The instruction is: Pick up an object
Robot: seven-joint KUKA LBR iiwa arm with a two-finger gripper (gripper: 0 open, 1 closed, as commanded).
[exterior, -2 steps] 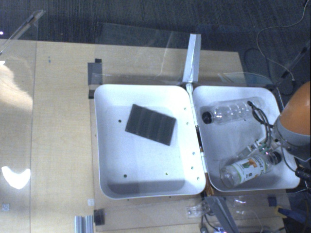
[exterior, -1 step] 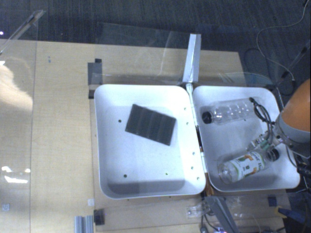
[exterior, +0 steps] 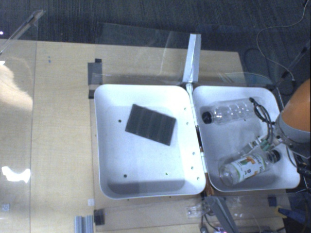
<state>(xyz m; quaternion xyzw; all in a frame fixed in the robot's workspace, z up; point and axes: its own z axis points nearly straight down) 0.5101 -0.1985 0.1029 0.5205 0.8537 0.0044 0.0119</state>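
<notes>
Two bottles lie in the right bin (exterior: 291,181). A clear plastic bottle (exterior: 228,112) with a black cap lies on its side near the bin's far wall. A second bottle (exterior: 243,168), with a green and white label, lies tilted near the front wall, its dark cap pointing right. My gripper (exterior: 264,143) reaches in from the right edge, low over the cap end of the labelled bottle, close to it or touching it. The grey wrist and orange band (exterior: 297,111) rise behind it. A dark grey flat rectangular pad (exterior: 150,124) lies in the left bin (exterior: 104,178).
A black cable (exterior: 260,109) loops from the wrist over the right bin, near the clear bottle's base. A thin divider (exterior: 196,130) separates the two bins. A metal bracket (exterior: 192,62) stands behind them on the wooden bench.
</notes>
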